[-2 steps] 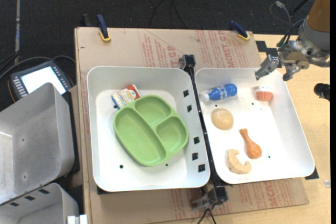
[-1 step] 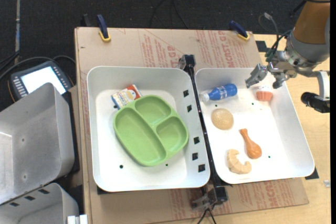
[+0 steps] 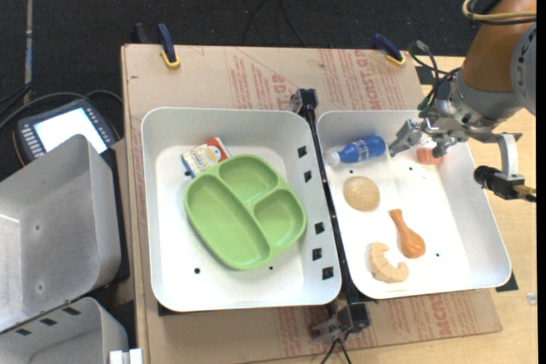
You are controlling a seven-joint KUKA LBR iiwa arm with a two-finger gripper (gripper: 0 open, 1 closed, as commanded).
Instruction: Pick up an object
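Observation:
The right bin [image 3: 478, 209] holds a blue bottle with a white cap [image 3: 358, 150], a round beige lump [image 3: 362, 193], an orange drumstick-shaped toy [image 3: 408, 234] and a curled beige piece [image 3: 387, 262]. My gripper [image 3: 418, 147] hangs low over the bin's far edge, just right of the bottle. Its fingers stand spread and open. A small orange-red object [image 3: 426, 155] lies right under them, between the tips; the fingers are not closed on it.
The left bin [image 3: 162, 183] holds a green divided plate [image 3: 246, 210] and a small printed carton [image 3: 205, 156] behind it. A black divider [image 3: 320, 192] runs between the bins. Grey boxes [image 3: 51, 226] stand left of the bench.

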